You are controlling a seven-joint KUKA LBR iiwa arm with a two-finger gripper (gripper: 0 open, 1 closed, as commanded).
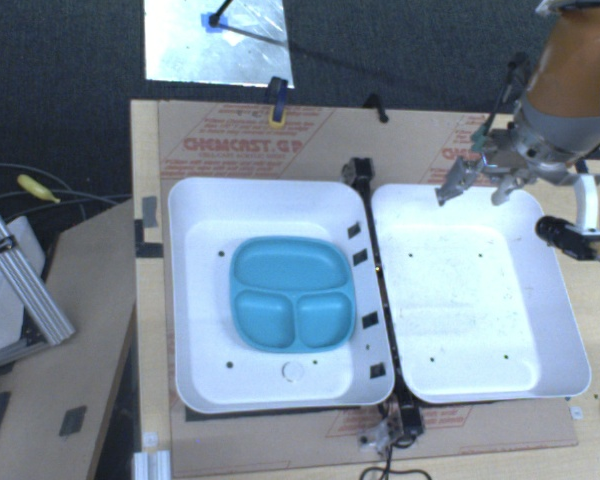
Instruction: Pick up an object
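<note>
A light blue divided plate with three compartments lies flat in the left white bin, roughly in its middle. My gripper hangs above the far edge of the right white bin, well to the right of the plate and apart from it. Its two fingers are spread open with nothing between them.
A small pale round mark sits on the left bin's floor near its front edge. Black clips line the seam between the bins. A shiny foil sheet lies beyond the bench at the back.
</note>
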